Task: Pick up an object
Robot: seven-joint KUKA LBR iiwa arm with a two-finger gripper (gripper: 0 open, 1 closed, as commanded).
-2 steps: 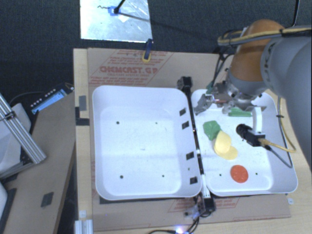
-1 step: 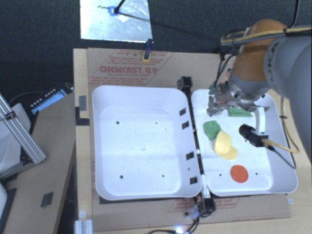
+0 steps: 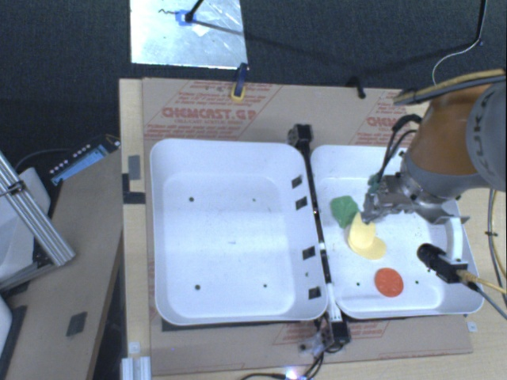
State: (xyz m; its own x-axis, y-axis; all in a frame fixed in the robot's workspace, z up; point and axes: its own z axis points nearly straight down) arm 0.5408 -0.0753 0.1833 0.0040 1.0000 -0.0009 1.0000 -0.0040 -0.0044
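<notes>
Three things lie in the right bin (image 3: 341, 165): a green block (image 3: 344, 209) near the bin's left side, a pale yellow piece (image 3: 366, 241) just below and right of it, and a red disc (image 3: 388, 282) near the front. My gripper (image 3: 372, 210) hangs low in this bin, right of the green block and directly above the top of the yellow piece. Nothing shows held in it.
The left bin (image 3: 170, 165) lies beside the right one, with a black hinged divider (image 3: 310, 212) between them. The arm's grey body and orange band (image 3: 444, 133) cover the right bin's far right part. A yellow clip (image 3: 238, 93) sits behind the bins.
</notes>
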